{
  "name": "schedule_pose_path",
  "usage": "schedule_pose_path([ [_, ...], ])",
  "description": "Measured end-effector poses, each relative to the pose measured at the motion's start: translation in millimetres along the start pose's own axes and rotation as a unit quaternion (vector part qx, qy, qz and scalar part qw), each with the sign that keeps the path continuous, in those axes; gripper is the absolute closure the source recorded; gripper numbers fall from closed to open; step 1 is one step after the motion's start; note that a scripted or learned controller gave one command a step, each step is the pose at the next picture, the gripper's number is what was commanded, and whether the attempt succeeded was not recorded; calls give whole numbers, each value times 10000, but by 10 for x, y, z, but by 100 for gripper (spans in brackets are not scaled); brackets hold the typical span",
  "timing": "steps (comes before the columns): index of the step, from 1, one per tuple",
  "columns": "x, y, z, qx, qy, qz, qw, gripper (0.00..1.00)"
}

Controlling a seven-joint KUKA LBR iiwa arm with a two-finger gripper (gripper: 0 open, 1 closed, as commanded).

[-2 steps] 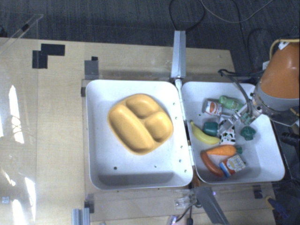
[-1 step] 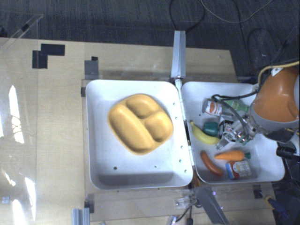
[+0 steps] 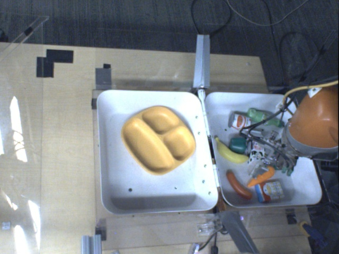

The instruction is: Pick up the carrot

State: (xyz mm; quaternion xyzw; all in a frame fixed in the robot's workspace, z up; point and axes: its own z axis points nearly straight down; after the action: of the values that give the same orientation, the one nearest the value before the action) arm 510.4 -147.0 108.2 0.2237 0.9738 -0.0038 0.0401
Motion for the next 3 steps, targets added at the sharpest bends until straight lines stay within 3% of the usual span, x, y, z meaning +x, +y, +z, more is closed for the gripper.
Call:
schedule_pose_path([
  [1,-96,-229,2,-38,6,-2113,9774,0],
  [2,-222,-512,14,-63,55,-3066,9518,0],
  [3,-1298,25,124,-27,192,-1714,9850,0],
])
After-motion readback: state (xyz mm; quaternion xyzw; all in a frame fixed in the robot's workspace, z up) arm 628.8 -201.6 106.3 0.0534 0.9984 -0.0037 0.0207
